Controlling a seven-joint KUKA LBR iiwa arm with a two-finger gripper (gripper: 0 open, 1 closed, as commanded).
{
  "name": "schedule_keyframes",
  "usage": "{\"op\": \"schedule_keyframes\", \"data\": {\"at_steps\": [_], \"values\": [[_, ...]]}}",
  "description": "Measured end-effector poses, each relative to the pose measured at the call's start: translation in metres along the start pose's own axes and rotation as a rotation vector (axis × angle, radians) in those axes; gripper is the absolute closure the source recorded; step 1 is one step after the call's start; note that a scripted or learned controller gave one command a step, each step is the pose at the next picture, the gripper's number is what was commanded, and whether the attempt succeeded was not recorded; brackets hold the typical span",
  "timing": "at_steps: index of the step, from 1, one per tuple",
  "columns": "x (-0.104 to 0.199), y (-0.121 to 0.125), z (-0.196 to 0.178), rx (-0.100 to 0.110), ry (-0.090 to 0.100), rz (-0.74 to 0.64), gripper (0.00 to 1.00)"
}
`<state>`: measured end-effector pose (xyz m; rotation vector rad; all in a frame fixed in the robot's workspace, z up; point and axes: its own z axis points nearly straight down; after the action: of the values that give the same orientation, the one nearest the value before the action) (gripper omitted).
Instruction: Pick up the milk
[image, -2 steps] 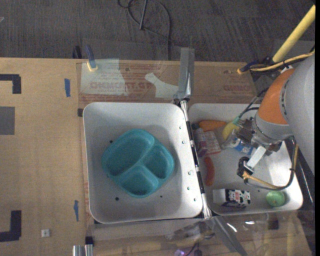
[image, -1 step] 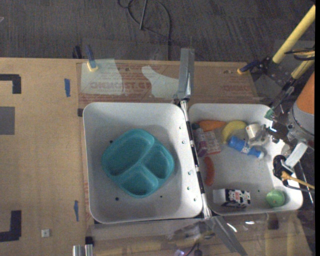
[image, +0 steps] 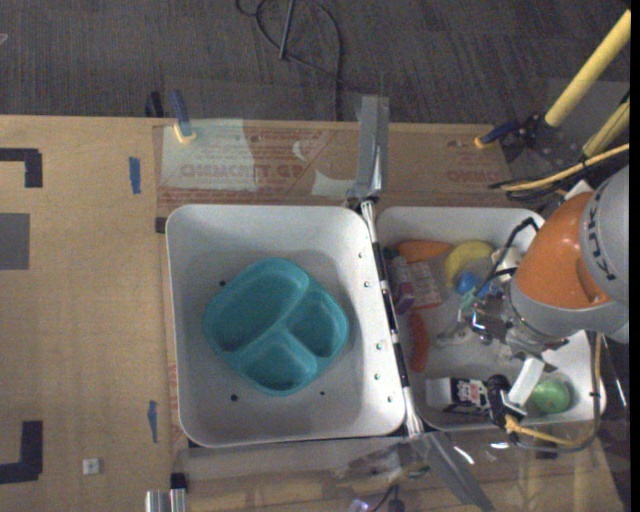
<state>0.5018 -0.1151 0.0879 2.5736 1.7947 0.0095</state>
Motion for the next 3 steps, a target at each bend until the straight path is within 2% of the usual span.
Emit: {"op": "schedule_keyframes", "data": {"at_steps": [1, 2, 3], "values": [[0.011, -0.005, 0.000, -0.004, -0.003, 0.116, 0.00], [-0.040, 0.084, -0.129, 0.007, -0.005, 0.388, 0.00], [-0.062, 0.038, -0.062, 0.010, -0.004, 0.240, 0.00]]}}
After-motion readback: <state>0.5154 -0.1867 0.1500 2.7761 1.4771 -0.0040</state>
